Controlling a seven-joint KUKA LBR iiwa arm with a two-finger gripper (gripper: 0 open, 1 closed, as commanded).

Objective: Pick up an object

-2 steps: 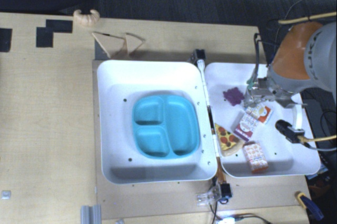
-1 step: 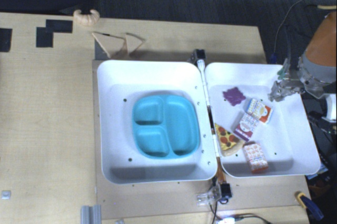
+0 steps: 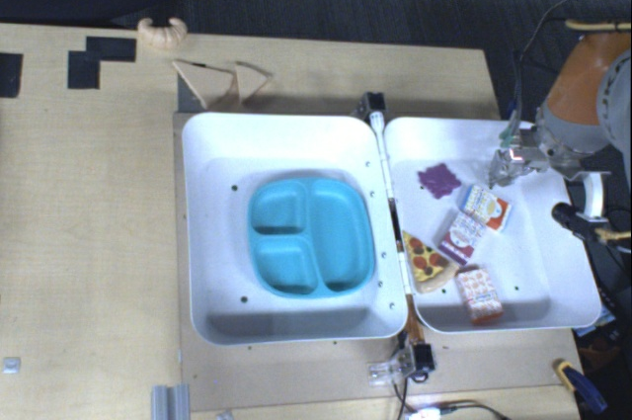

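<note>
Hand point(image 3: 506, 161): right part of frame, low over the right bin point(image 3: 553, 304); spread or pressed together, I cannot tell.
Nearest object: small carton point(image 3: 485, 208), just below-left.
Risk: cartons lie crowded; a descent may push them aside.

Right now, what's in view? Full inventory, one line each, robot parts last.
Bins: 2, white, side by side on the bench.
Divided tray: 1, light blue, three compartments, in the left bin.
Purple piece: 1, purple, jagged outline, upper left of the right bin.
Small cartons: 3, white with red and purple print, right bin; one upper, one just below it, one near the front wall.
Pizza slice toy: 1, yellow with red spots, right bin against the left wall.
Bench: 1, light wood, under both bins.
Arm: 1, grey with orange band, reaching in from the right.
Gripper: 1, metallic, over the right bin's upper part, nothing visibly held.
</note>
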